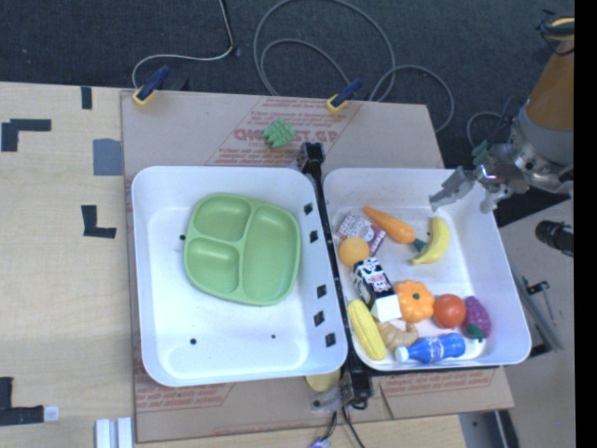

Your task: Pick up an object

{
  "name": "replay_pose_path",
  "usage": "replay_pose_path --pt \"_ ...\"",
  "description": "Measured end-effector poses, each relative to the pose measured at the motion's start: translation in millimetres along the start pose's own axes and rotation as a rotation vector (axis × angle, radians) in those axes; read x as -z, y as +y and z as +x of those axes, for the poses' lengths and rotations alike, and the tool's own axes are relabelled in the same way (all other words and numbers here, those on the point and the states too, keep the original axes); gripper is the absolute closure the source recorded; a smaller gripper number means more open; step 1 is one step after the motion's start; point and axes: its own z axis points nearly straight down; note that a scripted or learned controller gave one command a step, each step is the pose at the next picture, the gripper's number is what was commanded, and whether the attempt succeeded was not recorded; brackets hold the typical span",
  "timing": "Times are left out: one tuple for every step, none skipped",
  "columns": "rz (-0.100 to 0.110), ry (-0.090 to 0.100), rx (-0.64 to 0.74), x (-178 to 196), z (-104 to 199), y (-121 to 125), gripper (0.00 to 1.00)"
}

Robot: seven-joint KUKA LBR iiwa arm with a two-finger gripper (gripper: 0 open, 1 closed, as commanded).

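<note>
The right bin [502, 267] holds several toy foods: a carrot [390, 224], a banana [434, 241], an orange ball [354, 251], a small orange pumpkin [414, 300], a red tomato [449, 310], purple grapes [477, 315], a yellow corn cob [365, 329] and a blue bottle [435, 349]. My gripper [465, 197] hovers over the bin's upper right corner, just above the banana. It is open, with nothing between its fingers.
A green divided plate [242, 248] lies in the left bin [159, 343]. A small green object [278, 134] sits on the cardboard behind the bins. A black divider [322, 250] runs between the bins. Cables loop across the floor at the back.
</note>
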Motion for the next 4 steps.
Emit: replay_pose_path --pt "0.006 0.002 0.004 -110.6 46.9 33.7 0.00" --pt "0.001 0.005 0.002 -161.2 42.9 50.6 0.00" --pt "-0.009 0.004 0.005 -146.1 44.6 53.9 1.00" --pt "-0.003 0.004 0.007 -59.1 126.8 -3.8 1.00"
